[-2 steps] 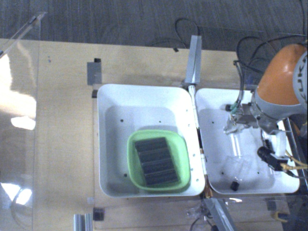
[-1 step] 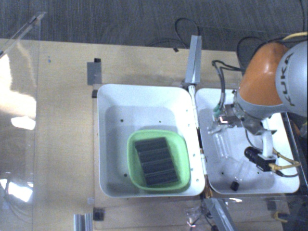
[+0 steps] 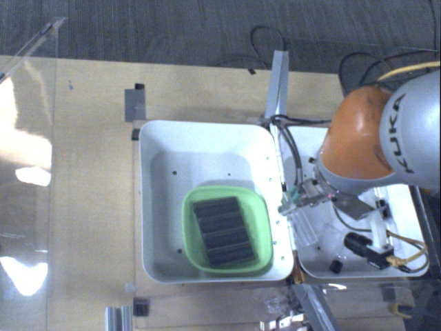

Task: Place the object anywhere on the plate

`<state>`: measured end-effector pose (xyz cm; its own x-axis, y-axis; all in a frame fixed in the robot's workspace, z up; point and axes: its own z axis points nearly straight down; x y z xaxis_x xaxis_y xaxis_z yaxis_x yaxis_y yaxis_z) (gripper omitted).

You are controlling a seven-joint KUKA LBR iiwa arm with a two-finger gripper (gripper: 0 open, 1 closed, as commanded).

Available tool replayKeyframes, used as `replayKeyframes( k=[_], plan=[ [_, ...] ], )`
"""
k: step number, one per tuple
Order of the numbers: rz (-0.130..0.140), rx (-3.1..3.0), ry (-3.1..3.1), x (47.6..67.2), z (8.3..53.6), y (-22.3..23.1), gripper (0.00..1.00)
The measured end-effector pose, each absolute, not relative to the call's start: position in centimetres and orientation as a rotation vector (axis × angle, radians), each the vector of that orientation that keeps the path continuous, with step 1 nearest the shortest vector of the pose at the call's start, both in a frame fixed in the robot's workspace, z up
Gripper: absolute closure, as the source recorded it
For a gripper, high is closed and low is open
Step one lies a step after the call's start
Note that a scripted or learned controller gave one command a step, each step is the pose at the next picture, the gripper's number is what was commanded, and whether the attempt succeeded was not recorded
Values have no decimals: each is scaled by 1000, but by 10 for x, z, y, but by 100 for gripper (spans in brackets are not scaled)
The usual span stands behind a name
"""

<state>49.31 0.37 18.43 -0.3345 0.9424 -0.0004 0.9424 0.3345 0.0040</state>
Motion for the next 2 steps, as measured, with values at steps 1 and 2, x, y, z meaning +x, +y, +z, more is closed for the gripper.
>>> replayKeyframes(
  k=[1,2],
  plan=[
    [11,1808,2560,496,195,4,100],
    [11,1808,2560,496,195,4,0]
  ],
)
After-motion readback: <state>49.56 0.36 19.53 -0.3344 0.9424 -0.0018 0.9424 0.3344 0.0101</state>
